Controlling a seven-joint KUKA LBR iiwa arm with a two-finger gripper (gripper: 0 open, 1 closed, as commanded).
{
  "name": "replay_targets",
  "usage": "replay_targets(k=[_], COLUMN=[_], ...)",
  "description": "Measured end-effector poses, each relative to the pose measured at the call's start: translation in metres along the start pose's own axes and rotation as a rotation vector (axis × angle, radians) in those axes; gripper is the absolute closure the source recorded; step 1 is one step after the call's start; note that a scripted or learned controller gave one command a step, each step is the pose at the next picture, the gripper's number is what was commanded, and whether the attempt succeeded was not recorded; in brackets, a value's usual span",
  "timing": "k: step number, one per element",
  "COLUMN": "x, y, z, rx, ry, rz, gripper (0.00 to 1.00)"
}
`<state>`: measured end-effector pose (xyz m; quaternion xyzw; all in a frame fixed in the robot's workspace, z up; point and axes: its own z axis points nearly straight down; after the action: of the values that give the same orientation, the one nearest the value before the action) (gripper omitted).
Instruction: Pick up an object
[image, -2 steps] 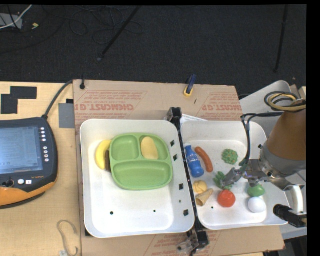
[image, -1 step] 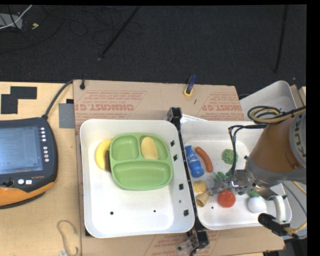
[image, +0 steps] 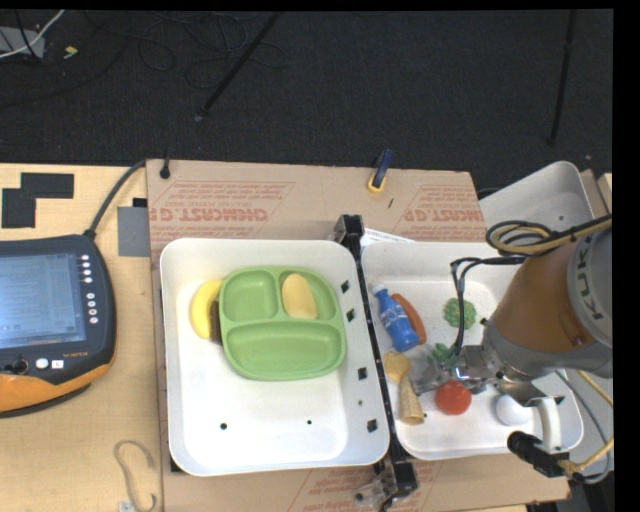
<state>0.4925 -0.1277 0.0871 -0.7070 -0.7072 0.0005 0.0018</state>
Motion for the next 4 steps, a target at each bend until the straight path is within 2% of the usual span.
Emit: replay_targets(k=[1, 3, 4], x=[-0.002, -0.024, -0.025], y=[0.001, 0.006, 0.006], z=[-0.012, -0.121, -0.142], rx=[-0.001, -0.006, -0.003], ry=[0.000, -0.003, -0.001], rz=[0.008, 0.001, 0.000], gripper=[1.00, 1.00, 1.00])
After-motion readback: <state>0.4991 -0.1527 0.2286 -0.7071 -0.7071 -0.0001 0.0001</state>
